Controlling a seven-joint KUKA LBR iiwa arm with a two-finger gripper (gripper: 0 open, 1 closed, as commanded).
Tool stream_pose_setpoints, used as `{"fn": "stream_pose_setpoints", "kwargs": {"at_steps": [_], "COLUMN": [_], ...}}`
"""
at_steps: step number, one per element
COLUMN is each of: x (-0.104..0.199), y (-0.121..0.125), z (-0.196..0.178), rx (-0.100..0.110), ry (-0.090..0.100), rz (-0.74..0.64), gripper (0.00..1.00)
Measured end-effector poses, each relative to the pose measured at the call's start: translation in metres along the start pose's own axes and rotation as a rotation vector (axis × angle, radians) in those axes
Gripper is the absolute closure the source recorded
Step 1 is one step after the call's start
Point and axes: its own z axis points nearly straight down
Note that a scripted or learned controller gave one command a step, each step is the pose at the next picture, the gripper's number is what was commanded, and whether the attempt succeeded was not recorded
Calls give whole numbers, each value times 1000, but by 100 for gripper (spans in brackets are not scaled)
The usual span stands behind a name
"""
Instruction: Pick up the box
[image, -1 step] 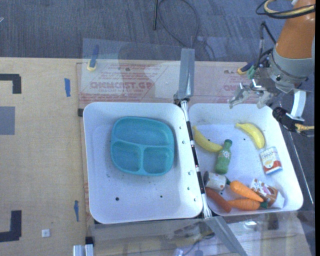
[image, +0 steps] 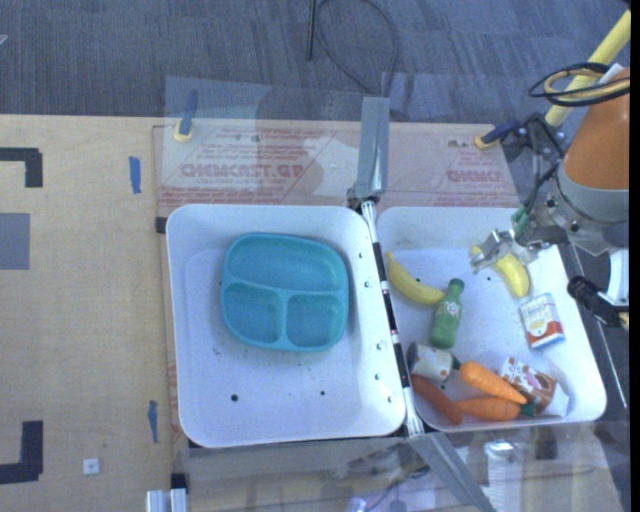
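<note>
Right, the arm is in at the right bin (image: 592, 400), and the hand (image: 492, 248) hangs over the bin's upper part, just beside a banana (image: 513, 274) that lies under it. Whether the hand is apart or together, I cannot tell; it is a small pale shape from up here and the tips blur into the bin floor. Nothing sits between them that I can make out.

The target, the box (image: 540, 321), is the small white-and-orange carton lying flat near the bin's right wall, a little below the hand and toward the near side. It has bare floor around it, with that banana near its upper edge and a second packet (image: 528, 381) further down by the carrots (image: 490, 381).

So, how to play this well: my read is that the hand needs to shift down-frame and slightly right so it is centred on the carton rather than the banana. Spread wide before descending, line the closing direction across the box's narrower side, and come straight down. The risk I see is the wall close on the right; a tip landing on the rim would stop the descent. The green bottle (image: 447, 313) and the other banana (image: 412, 283) are well apart and shouldn't interfere. The left bin (image: 195, 400) with its blue tray (image: 285, 292) plays no part.
</note>
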Motion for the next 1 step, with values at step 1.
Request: {"fn": "stream_pose_setpoints", "kwargs": {"at_steps": [1], "x": [-45], "y": [-55], "z": [38], "rx": [0], "ry": [0], "rz": [105], "gripper": [0]}}
